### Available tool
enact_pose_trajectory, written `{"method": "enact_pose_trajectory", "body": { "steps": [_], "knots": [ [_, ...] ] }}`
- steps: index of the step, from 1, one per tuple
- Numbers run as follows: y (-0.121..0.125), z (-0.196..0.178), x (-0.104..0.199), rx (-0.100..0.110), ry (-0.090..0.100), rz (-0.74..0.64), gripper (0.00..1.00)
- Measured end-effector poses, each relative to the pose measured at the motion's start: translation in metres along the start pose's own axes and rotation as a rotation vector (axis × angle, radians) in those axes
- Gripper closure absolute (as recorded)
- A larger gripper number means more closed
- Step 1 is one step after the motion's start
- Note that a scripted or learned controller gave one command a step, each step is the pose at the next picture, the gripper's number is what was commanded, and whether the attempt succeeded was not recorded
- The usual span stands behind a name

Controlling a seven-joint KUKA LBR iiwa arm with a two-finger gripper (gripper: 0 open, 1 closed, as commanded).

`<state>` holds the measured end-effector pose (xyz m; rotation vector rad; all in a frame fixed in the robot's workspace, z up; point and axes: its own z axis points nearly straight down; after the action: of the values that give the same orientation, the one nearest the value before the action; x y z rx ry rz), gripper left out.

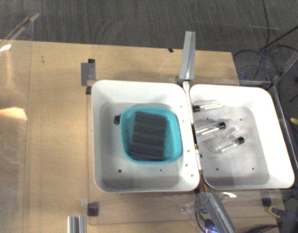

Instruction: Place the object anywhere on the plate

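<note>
Block, dark and ribbed, lies on the teal plate in the left bin; clear vials lie in the right bin.

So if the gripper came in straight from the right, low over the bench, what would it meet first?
Probably the outer wall of the right bin; if it clears that, the capped clear tubes lying inside. Height is a guess.

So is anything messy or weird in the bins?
A little. Three clear vials with black caps lie tipped over and scattered at different angles in the right bin. The dark ridged block sits neatly on the teal plate.
</note>
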<state>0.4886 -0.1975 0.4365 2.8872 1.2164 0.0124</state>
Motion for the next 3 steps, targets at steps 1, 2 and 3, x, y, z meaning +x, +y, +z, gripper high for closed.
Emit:
{"method": "enact_pose_trajectory", "body": {
  "steps": [1,2,3],
  "knots": [
    [0.002,-0.012,0.002,-0.012,0.002,-0.009,1.0],
    [0.015,0.052,0.016,0.007,-0.001,-0.228,1.0],
    [0.028,0.106,0.03,0.007,0.0,-0.516,1.0]
  ]
}}
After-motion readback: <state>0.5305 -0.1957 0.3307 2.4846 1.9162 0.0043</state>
